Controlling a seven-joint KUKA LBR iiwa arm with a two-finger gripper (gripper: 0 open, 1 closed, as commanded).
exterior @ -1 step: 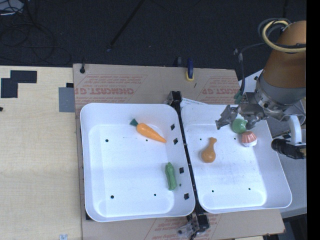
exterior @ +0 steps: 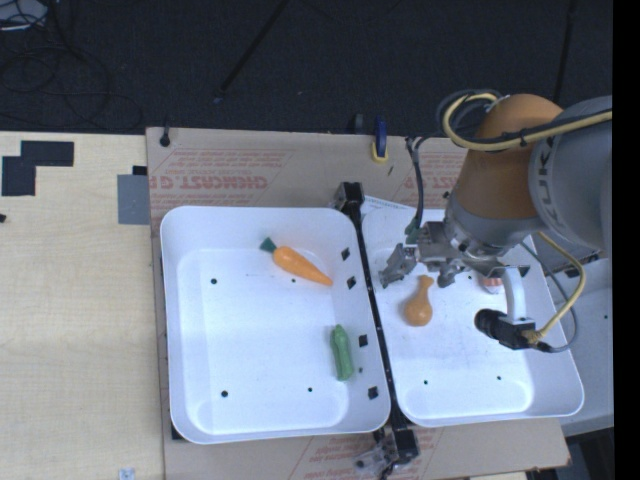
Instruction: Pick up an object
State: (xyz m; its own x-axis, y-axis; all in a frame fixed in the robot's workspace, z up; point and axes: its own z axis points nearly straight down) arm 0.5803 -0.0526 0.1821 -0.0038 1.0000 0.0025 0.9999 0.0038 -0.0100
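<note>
Grey metal fingers (exterior: 403,261) on the gripper (exterior: 422,265) look spread apart with nothing between them, hanging low in the upper part of the right bin (exterior: 560,393), the arm (exterior: 520,173) coming in from the right edge of the frame with its orange band on top. Just below the gripper sits a little orange gourd-shaped toy (exterior: 419,304), thin neck pointing up at the fingers, fat end down. Over in the left bin (exterior: 185,368) there's a carrot (exterior: 297,261) upper middle and a green pickle-looking thing (exterior: 342,352) by the right wall.
</note>
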